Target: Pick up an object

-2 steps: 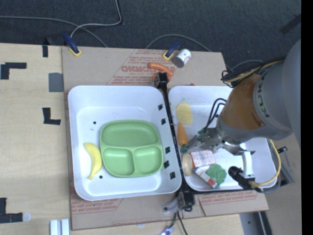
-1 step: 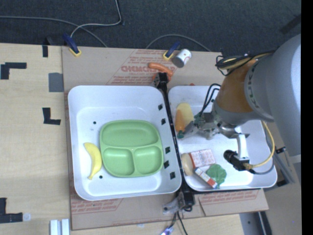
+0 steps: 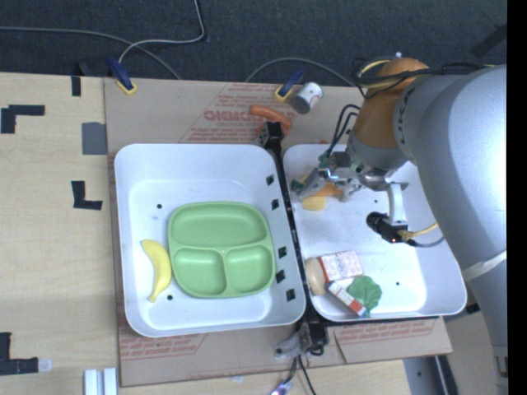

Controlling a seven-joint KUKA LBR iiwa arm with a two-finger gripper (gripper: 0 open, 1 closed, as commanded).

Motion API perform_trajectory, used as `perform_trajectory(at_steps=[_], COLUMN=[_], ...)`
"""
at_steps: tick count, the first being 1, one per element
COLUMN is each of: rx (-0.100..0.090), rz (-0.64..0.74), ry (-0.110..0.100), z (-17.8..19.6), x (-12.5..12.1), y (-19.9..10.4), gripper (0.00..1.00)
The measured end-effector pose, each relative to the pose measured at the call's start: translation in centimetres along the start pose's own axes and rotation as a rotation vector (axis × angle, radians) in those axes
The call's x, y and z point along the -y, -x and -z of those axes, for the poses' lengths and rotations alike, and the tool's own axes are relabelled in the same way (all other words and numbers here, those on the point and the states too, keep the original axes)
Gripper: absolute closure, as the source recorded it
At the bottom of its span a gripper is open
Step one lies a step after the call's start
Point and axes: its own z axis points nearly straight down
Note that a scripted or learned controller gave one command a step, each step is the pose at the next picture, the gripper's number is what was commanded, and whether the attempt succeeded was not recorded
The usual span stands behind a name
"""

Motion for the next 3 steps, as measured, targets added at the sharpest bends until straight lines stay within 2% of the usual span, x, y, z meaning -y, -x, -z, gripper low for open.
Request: perform_trajectory(at_steps=[1, 2, 3], rx=[0.001, 0.001, -0.003], rz=[0.001, 0.001, -0.002], ry=[0.0, -0.001, -0.017], z=[1.1, 1.0, -0.2], x=[0.0, 0.0, -2.2], y=[0.0, 0.0, -0.1], gripper=[1.0, 0.0, 0.0])
